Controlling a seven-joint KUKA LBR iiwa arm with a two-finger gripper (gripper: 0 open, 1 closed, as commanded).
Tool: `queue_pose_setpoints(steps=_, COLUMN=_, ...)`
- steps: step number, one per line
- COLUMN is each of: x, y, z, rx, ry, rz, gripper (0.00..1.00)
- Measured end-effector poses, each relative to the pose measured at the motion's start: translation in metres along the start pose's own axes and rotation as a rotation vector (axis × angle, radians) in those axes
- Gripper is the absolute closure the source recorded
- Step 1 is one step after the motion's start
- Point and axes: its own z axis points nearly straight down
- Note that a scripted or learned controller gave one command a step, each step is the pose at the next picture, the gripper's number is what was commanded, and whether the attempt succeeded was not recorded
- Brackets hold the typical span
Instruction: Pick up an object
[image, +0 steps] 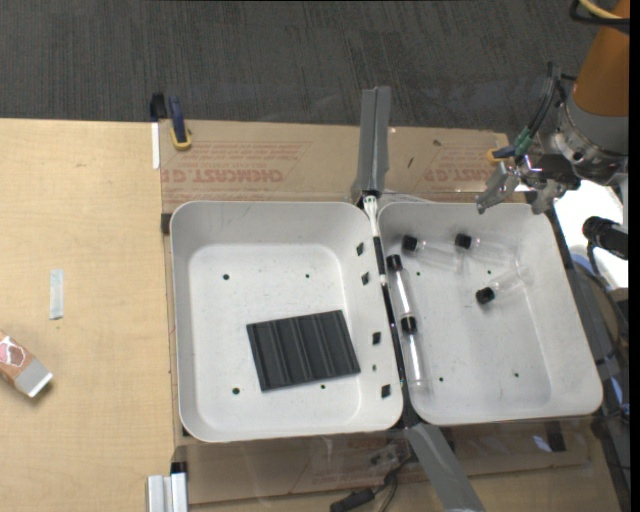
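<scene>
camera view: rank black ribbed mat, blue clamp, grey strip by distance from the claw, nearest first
1. Black ribbed mat, in the left bin, nearest the claw.
2. Blue clamp, at the cardboard's far left corner.
3. Grey strip, far left on the bench.

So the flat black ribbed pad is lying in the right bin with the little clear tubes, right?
Not quite. The camera view shows the flat black ribbed pad lying in the left white bin; the little clear tubes with black caps are in the right white bin.

The arm (600, 70) is cut off by the top right corner, and the clear tubes (500, 275) in the right bin (520, 400) are too faint to count.
</scene>
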Motion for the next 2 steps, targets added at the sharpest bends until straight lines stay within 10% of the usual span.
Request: queue_pose_setpoints(steps=2, x=-0.060, y=-0.017, z=0.181, rx=-0.002, ry=0.000, rz=-0.144, gripper=0.00)
